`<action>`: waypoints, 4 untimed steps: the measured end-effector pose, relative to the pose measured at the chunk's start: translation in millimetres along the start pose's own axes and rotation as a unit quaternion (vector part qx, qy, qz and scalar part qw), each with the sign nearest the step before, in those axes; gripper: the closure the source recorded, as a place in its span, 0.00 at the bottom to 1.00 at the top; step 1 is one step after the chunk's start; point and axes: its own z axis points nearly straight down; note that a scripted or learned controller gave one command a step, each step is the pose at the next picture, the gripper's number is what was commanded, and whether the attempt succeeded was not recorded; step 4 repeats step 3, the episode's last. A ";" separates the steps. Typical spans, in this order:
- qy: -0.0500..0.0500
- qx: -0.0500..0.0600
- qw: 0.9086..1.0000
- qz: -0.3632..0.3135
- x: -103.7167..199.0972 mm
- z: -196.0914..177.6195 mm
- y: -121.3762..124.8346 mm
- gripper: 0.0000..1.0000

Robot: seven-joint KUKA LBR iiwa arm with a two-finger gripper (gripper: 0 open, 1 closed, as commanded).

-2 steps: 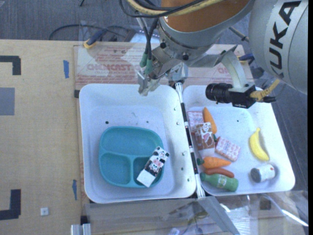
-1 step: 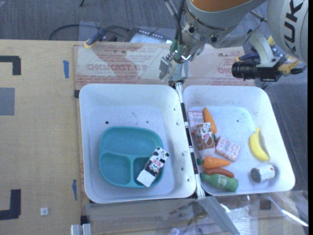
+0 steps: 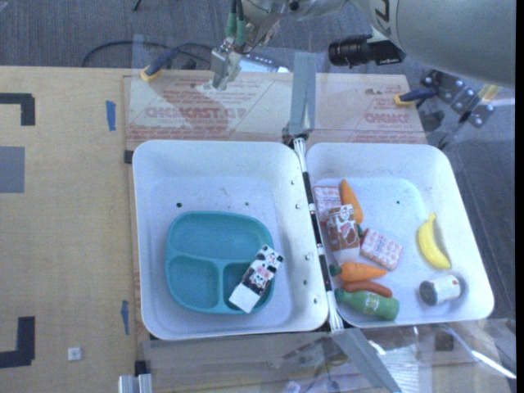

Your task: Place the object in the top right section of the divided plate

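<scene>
Along the left edge of the frame, a tan board [image 3: 65, 219] is lying flat, marked with black corner brackets and bits of blue tape.

Next comes the left bin [image 3: 164, 170], smooth white plastic with rounded corners. A teal divided plate [image 3: 196, 244], glossy and softly squared, is sitting in its lower half. A small carton [image 3: 257, 279] printed with black and white cow patches is lying tilted over the plate's lower right section, its bottom end reaching the rim.

Above this bin, in the upper middle of the frame, the gripper [image 3: 223, 70] is hanging over a clear sheet [image 3: 205, 109] with faded red lettering I can't make out. Nothing is sitting between the fingers, but whether they are together or apart I cannot tell from here.

In the right bin [image 3: 393, 174], toys are lying in a loose cluster: an orange carrot [image 3: 350, 195], printed cartons [image 3: 342, 228], a pink wafer-patterned packet [image 3: 381, 249], another carrot [image 3: 362, 271], a green bottle [image 3: 370, 303], a curved yellow banana [image 3: 431, 241] and a small white can [image 3: 440, 289] on its side.

At the upper right, the grey arm [image 3: 458, 15] is showing part of the letters "KU".
</scene>
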 end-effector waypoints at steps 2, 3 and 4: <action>-0.001 -0.003 1.000 0.000 -0.8 -19.5 1.5 1.00; -0.001 -0.004 1.000 0.000 -1.1 -29.0 2.3 1.00; -0.001 -0.004 1.000 0.000 -1.1 -29.0 2.3 1.00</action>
